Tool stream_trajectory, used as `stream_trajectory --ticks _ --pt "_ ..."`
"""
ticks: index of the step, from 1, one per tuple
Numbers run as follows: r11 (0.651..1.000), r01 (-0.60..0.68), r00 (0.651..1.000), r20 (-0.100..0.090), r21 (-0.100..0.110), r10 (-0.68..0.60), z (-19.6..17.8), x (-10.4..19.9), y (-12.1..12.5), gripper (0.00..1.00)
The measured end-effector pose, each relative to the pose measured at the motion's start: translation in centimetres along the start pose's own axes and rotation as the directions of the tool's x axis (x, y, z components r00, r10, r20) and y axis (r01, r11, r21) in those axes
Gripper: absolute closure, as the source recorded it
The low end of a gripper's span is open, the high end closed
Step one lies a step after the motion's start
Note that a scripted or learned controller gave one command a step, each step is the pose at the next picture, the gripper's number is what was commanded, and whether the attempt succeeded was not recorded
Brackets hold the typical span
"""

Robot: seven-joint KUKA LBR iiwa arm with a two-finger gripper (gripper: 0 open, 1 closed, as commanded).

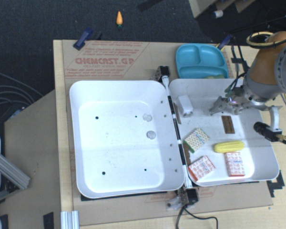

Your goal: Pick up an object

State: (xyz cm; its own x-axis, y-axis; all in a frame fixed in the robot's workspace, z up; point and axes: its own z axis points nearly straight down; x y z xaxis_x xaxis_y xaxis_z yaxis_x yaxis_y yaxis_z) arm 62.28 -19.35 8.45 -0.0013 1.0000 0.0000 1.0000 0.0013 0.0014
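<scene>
Camera view of the bench, seen from above at a slant. The grey arm, with its orange band, reached in from the view's right and carried the gripper over the far half of the right bin. Whether the gripper was spread or pressed together could not be told (its tip was small and partly masked by the wrist), and nothing was seen clamped in it.

All the candidate objects lay in this same bin. Just below the gripper in the view, toward the bench's near edge, lay a small brown block. Close to the gripper on the view's left stood a white block, next to the wall the two bins share. Farther toward the near edge lay a yellow object, and to that object's left a patterned card, set at a tilt. Farthest from the gripper, along the bin's near rim, lay two red-and-white packets: one almost straight below it, the other below and to the left.

The left bin lay well apart from the gripper on the view's left. A blue tray rested on the bench beyond the gripper, just past the right bin's far rim.
</scene>
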Motion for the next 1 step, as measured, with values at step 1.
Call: stream_trajectory --ticks 1 --pt "1.000 0.001 1.000 0.002 -0.003 -0.001 -1.07 -0.05 0.07 1.00"
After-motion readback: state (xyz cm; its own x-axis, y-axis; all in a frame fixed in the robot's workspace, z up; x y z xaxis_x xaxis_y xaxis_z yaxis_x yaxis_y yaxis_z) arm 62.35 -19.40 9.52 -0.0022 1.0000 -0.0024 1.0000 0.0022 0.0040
